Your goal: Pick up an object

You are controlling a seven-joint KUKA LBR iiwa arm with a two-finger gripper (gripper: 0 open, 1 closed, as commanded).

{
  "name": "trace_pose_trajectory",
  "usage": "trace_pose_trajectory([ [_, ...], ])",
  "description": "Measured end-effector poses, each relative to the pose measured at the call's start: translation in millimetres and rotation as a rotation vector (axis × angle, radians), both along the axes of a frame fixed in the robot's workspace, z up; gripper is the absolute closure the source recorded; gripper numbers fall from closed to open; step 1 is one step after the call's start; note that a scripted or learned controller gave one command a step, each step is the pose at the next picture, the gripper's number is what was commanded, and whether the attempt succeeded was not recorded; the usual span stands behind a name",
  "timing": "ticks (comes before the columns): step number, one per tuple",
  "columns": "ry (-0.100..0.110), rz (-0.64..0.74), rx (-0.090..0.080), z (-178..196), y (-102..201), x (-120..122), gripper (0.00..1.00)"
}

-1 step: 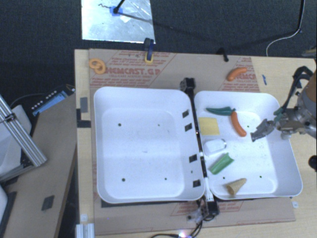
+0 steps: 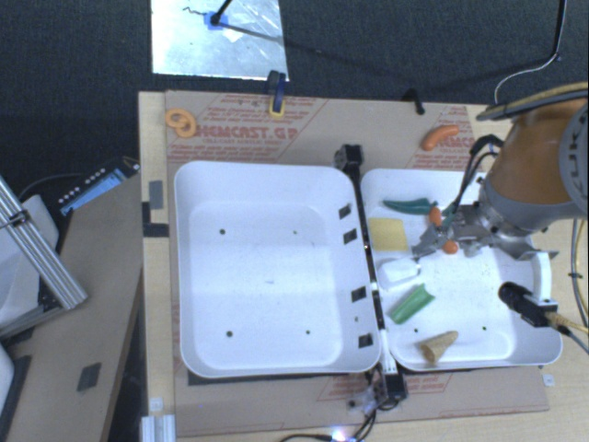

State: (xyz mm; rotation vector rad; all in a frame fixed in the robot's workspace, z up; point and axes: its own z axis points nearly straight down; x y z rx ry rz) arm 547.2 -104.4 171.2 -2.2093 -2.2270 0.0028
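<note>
The arm reaches in from the right, its jaws [image 2: 440, 238] low over the right bin [image 2: 529, 343] — whether they are spread or pressed together I cannot tell. Around them lie a dark green pepper [image 2: 408, 206], a yellow block [image 2: 387, 235], a small white piece [image 2: 398, 271], a green wedge [image 2: 410, 304] and a tan cone [image 2: 440, 344]. An orange item [image 2: 435, 215] sits just beside the jaws. The left bin [image 2: 198, 191] adjoins.

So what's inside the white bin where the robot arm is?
The right bin holds a teal pepper, yellow block, green piece, tan cone and white lump. The arm covers anything beneath it.
</note>
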Motion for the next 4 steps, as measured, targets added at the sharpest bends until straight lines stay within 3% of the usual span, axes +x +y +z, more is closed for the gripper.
trace_pose_trajectory([
  [1,-0.004,-0.012,0.0,-89.8,-13.6,-60.6,0.0],
  [2,-0.013,-0.005,0.0,-73.7,-12.3,-55.6,1.0],
  [3,-0.005,-0.002,0.0,-68.6,20.5,-60.3,1.0],
  [4,-0.019,0.004,-0.001,18.7,73.1,11.6,1.0],
])
